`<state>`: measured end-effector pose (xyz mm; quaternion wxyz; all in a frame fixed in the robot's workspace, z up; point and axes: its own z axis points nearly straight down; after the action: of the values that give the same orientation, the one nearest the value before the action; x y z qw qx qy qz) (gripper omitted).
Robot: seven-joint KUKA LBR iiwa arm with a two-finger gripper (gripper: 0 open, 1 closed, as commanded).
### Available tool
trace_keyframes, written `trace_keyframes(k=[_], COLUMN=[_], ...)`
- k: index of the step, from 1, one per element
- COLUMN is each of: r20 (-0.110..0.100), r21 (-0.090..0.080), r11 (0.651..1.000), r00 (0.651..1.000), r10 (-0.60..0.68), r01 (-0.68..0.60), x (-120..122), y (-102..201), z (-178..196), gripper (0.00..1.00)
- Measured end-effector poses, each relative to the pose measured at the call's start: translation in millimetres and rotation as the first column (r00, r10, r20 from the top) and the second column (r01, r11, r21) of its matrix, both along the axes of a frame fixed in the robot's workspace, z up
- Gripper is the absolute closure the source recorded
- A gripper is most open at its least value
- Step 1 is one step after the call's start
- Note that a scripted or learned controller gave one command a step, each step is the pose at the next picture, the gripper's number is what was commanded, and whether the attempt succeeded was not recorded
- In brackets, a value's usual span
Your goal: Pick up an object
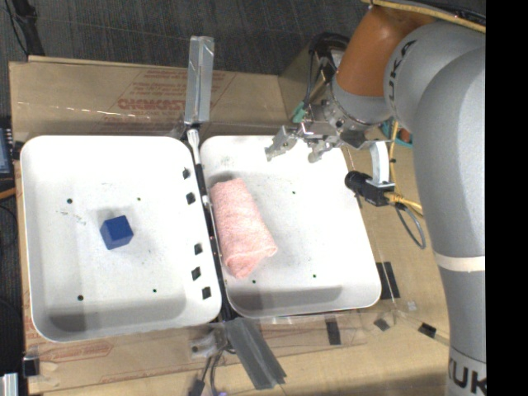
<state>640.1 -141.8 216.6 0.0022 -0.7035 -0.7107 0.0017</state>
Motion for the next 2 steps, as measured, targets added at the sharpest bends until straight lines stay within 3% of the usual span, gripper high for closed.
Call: trace_keyframes(k=[1,2], r20=[0.001,0.003], r21=[0.001,0.001], r11=[0.994,0.976], r00=[0.994,0.976], r10=[0.105,0.219], r01=[-0.105,-0.219], x=[16,-57], y=[22,-7], z=[-120,-125], gripper=[0.00,0.00])
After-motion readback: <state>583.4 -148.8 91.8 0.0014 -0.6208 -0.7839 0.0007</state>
